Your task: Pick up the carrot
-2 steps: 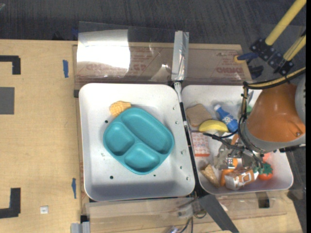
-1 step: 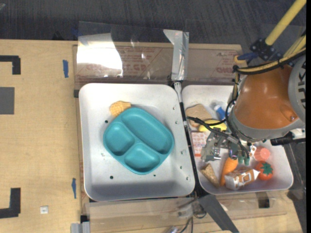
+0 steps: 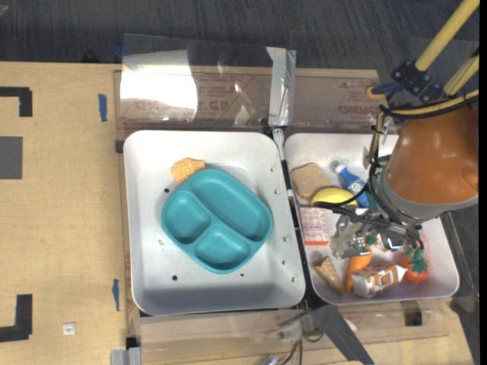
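The carrot [image 3: 355, 269], orange with a bit of green at its upper end, lies near the front of the right bin [image 3: 449, 280]. It sits between a tan cracker [image 3: 327, 271] and an orange-and-white packet [image 3: 380, 280]. My gripper [image 3: 374, 236] hangs just above the carrot's green end, under the arm's orange band [image 3: 437, 166]. The gripper's metal parts hide part of the carrot's top.
The right bin also holds a bread slice [image 3: 308, 179], a yellow fruit [image 3: 333, 197], a blue bottle [image 3: 349, 178] and a small red-orange item with green leaves [image 3: 416, 269]. The left bin [image 3: 144, 204] holds a teal divided plate [image 3: 217, 219] and a yellow pastry [image 3: 187, 169].
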Robot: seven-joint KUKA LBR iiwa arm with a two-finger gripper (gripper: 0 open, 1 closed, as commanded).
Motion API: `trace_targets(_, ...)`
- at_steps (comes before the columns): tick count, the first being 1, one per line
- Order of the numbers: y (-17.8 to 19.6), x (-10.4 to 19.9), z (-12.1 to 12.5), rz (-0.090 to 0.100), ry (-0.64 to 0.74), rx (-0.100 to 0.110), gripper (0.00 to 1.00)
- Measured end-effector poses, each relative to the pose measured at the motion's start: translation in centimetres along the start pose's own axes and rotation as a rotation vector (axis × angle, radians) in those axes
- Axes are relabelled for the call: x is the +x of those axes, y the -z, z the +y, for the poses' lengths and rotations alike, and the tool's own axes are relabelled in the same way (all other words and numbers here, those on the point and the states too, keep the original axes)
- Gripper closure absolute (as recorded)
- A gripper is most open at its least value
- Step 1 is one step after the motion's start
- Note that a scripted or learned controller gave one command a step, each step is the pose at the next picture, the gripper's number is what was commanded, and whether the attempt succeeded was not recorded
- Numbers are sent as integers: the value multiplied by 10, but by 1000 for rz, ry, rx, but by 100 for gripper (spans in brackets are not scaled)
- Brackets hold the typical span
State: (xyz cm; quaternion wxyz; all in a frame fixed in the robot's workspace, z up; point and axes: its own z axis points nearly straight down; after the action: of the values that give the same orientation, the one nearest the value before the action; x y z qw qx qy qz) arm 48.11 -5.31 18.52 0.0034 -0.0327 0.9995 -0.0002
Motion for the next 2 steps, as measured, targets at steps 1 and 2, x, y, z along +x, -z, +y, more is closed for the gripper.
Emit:
trace_targets(1,-23,-7,-77,1,145,1,100)
trace_targets(2,-95,-10,-60,-6,41,2,100)
